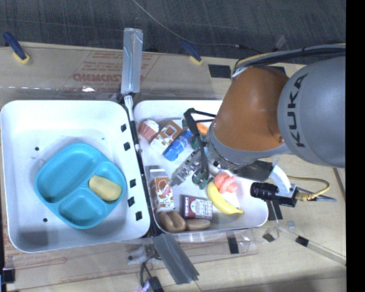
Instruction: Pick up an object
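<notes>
several small items crowd the right bin (147, 111), and the gripper (191, 168) hangs low over its middle, reaching in from 3 o'clock under the arm's orange band (249, 111). whether the gripper is apart or together i cannot tell; its tip is a tangle of metal against the clutter, and nothing shows clamped in it. no one object is named, so the nearest candidates count: a blue bottle (177, 146) just at 11 o'clock of the tip, a brown-and-white carton (161, 193) at 7 o'clock, a banana (222, 202) at 4 o'clock.

to do the pick well, i'd judge it best to settle on one item with space at its sides and come straight down, since neighbours lie touching and could get nudged or pinched together. the bin's centre wall (139, 163) sits close at 9 o'clock. two sausages (184, 222) line the 6 o'clock rim.

well apart at 9 o'clock, the left bin (18, 163) holds a blue divided plate (67, 178) with a yellow potato-like lump (106, 188).
</notes>
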Available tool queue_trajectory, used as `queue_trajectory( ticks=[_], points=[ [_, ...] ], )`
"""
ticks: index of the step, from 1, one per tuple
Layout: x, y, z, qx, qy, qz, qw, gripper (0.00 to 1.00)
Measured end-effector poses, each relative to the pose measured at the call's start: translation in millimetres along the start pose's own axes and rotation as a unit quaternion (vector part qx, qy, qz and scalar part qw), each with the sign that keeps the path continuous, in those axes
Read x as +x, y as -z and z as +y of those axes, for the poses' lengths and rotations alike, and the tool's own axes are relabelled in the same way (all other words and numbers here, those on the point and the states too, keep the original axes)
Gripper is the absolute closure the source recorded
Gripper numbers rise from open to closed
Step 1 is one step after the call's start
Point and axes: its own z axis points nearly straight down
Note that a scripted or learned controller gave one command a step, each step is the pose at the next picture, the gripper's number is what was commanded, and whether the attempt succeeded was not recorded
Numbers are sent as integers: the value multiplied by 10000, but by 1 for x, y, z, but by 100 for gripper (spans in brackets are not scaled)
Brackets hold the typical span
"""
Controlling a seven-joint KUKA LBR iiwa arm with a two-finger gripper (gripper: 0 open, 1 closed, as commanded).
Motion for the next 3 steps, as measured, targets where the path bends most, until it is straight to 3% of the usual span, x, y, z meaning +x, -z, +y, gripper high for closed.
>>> queue_trajectory(
  ticks=[1,2,3],
  points=[
    [110,-73,105,14,-66,16,10000,100],
    [104,-15,103,-16,2275,-23,9738,100],
    [42,-39,42,0,3269,-17,9451,100]
  ],
)
